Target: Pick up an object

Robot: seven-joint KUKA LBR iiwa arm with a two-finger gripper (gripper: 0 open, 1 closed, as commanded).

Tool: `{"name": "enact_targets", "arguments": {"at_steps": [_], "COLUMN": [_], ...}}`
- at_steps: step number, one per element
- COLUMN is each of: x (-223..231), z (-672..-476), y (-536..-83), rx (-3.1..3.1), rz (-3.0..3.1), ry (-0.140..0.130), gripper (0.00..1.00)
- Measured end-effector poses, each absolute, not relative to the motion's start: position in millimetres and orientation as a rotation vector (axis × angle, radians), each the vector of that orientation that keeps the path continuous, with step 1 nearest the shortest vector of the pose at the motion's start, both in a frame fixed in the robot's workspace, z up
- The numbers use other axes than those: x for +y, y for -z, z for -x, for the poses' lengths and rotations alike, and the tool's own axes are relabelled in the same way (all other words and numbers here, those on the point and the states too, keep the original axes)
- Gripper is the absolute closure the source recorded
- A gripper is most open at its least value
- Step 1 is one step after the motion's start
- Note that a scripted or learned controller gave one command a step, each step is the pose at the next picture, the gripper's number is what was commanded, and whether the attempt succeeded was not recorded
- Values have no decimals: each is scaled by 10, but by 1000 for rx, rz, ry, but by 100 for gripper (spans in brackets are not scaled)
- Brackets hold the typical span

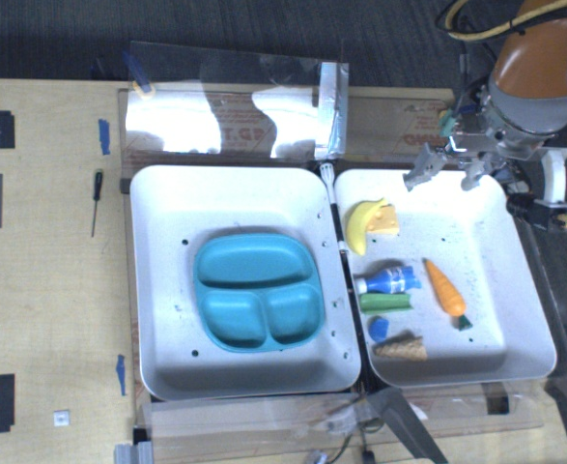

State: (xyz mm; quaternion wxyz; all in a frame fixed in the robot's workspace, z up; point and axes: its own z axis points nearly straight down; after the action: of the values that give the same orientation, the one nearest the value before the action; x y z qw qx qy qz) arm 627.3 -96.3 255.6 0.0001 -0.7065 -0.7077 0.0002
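We see the gripper [449,169] poised over the far edge of the right bin [529,288], its two fingers spread apart with nothing between them; the left finger [424,168] and the right one both point down toward the bin's rim; above them the grey wrist and orange band of the arm [539,66] reach in from the right.

Relative to the gripper, every object lies nearer the camera and mostly to its left; closest is the banana [359,223], down and left of the fingers, touching a pale yellow wedge [385,220] just beside it; further down sits the carrot [445,289], almost straight below the gripper and well apart from it; left of the carrot lie a blue-and-white bottle [389,280] and, touching it on the near side, a green block [385,303]; nearer still are a small blue piece [378,328] and a tan cone-shaped item [400,348].

Far to the gripper's left, the left bin [157,211] holds a blue divided tray [259,290].
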Motion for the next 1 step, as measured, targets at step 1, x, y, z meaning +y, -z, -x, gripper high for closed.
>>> {"name": "enact_targets", "arguments": {"at_steps": [1], "x": [-1148], "z": [-5831], "y": [-881], "rx": [-2409], "rz": [2025], "ry": [7], "gripper": [0]}}
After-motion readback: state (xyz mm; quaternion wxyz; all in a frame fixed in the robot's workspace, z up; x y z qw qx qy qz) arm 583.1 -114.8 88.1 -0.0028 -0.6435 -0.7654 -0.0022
